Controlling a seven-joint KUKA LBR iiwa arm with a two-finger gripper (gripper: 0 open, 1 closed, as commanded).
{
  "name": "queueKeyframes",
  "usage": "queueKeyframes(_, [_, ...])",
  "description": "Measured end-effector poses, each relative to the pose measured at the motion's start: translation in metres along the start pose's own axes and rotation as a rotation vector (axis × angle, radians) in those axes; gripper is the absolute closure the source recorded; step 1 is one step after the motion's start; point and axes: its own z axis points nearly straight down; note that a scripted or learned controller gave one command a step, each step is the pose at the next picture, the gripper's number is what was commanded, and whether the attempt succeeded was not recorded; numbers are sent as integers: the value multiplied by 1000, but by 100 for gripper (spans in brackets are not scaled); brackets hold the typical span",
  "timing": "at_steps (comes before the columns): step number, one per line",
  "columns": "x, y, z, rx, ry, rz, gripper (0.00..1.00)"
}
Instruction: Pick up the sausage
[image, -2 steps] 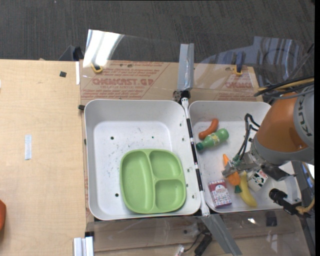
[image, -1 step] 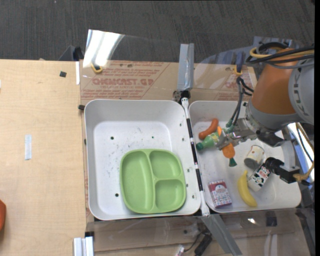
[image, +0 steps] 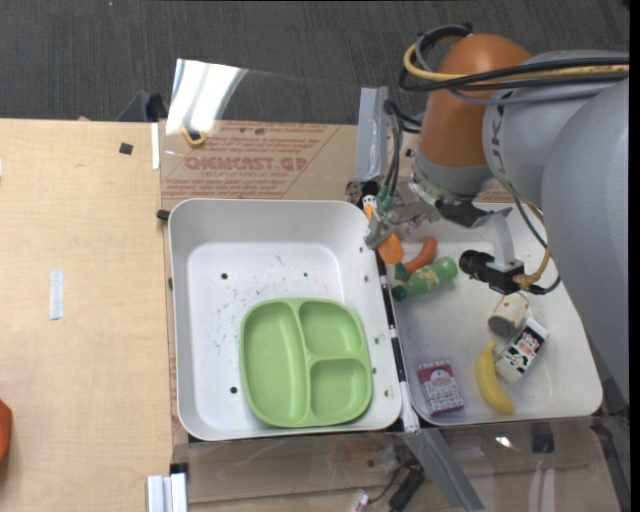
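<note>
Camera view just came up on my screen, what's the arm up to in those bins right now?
The grey arm reaches in from the right, with its gripper low over the far left corner of the right bin. The sausage lies just beside it, next to a green bottle and an orange piece. I cannot see the sausage between the fingers, so no grasp is confirmed. The left bin holds a green divided plate.

The grey arm (image: 570, 130) reaches in from the right, its orange band (image: 470, 70) sitting above the wrist, with black and yellow cables looped over it. The tool (image: 383, 228) points down at the far left corner of the right bin (image: 560, 400).
</note>
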Motion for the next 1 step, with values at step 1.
queueKeyframes(1, [-23, -79, -75, -1, 0, -111, 100])
